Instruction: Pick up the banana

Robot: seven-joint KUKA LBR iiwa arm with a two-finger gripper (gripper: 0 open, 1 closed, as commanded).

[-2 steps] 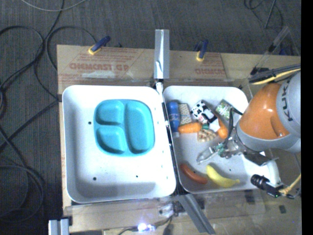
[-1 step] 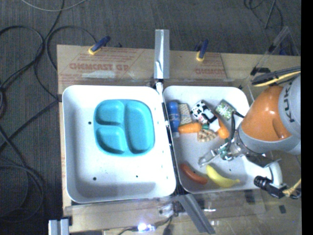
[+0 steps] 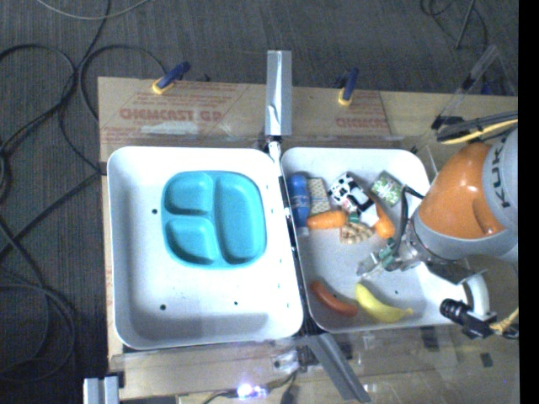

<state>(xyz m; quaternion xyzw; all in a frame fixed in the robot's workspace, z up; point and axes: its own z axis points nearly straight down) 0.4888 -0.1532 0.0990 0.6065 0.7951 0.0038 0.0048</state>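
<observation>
The yellow banana (image 3: 381, 305) lies near the front edge of the right bin (image 3: 333, 320), curved, with one tip pointing right. My gripper (image 3: 385, 258) hangs just above and behind it, under the arm's orange band, a short gap from the fruit. Nothing shows between its fingers, and the arm hides much of them.
A red-orange sausage-shaped toy (image 3: 332, 298) lies just left of the banana. At the bin's back sit a blue bottle (image 3: 298, 199), a carrot (image 3: 327, 220), a black-and-white cow toy (image 3: 349, 194) and a green packet (image 3: 388, 189). The left bin (image 3: 143, 310) holds a blue divided tray (image 3: 215, 217).
</observation>
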